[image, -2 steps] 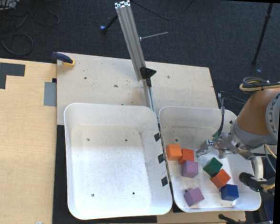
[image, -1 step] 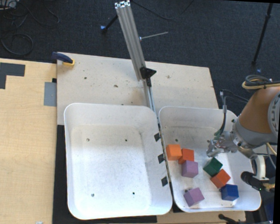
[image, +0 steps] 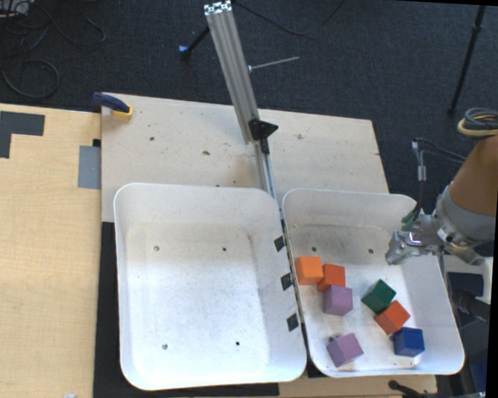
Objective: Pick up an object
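Observation:
The right bin (image: pixel 350 211) holds several small blocks in its near half: an orange block (image: pixel 309 269), a red-orange one (image: pixel 334 276), two purple ones (image: pixel 338 300) (image: pixel 344 349), a dark green one (image: pixel 379 295), another red-orange one (image: pixel 393 316) and a blue one (image: pixel 409 341). My gripper (image: pixel 401 244) hangs over the right bin's far right side, above and to the right of the blocks, touching none of them. Nothing shows between its fingers.
The left bin (image: pixel 146 208) lies beside the right one, separated by a rim with black clips (image: pixel 287 280). A slanted aluminium post (image: pixel 237 74) rises behind the bins. The arm's wrist (image: pixel 474 197) comes in from the right edge.

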Motion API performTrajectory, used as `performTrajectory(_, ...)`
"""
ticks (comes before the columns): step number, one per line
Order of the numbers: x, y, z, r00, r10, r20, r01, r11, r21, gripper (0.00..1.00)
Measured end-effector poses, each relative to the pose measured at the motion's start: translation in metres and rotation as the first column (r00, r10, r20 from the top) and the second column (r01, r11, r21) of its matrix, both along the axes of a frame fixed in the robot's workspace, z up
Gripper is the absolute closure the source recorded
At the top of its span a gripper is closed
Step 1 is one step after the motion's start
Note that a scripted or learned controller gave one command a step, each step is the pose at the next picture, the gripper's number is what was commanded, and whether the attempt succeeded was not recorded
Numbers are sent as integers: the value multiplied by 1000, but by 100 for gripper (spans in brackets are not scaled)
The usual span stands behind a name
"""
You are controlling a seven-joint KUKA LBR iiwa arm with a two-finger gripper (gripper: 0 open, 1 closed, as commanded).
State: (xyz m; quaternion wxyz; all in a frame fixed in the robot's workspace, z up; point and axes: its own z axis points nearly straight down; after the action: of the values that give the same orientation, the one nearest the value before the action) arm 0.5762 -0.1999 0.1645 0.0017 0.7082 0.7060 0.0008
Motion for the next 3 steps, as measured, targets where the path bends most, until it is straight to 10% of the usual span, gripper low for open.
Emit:
performTrajectory(2, -8, -1, 110, 1000, 5, 2, -5, 1000, 0, 100)
performTrajectory(3, 11, 53, 112, 1000, 8, -4, -8, 1000, 3, 100)
